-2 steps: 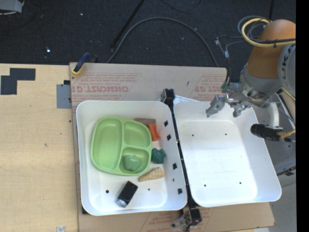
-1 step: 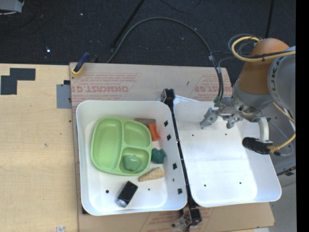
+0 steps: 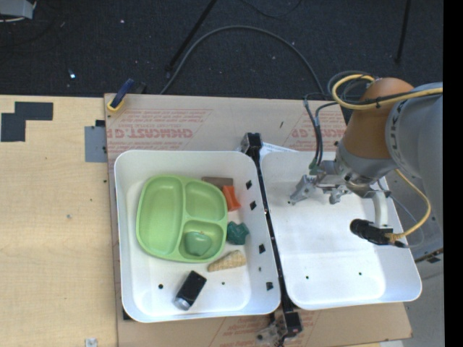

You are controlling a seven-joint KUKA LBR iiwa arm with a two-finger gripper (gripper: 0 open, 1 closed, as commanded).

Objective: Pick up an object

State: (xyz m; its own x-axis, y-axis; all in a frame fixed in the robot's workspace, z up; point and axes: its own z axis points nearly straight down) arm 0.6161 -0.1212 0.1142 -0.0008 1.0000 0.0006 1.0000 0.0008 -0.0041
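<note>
The object to pick up could be any of the small things in the left white bin [image 3: 130, 194]; none is in the pincer. The grey two-finger pincer [image 3: 318, 192] hangs over the right white bin [image 3: 347, 280], near its top left part. Its two fingers [image 3: 299, 191] are apart, and I see just white bin floor between them. A black bar [image 3: 264, 223] runs between the two bins.

Just over that bar are the nearest things. There is a small dark green lumpy toy [image 3: 237, 231], and above it a little orange piece [image 3: 231, 197] next to a flat brown block [image 3: 217, 183]. Below the green toy lies a tan cone [image 3: 228, 261]. All of these sit by the edge of a big light green plastic plate [image 3: 170, 208] with three parts. A round green thing [image 3: 195, 244] rests in the plate's lower right part. A small black box [image 3: 190, 289] lies on its own near the front of the bin.

I think the arm must first go left, over the bar. The black box looks like the easy one, because it has room all around. The pincer should stay wide, come straight down with one finger on each long side, and then squeeze. The things by the plate are crowded, so a finger could bump the plate rim.
</note>
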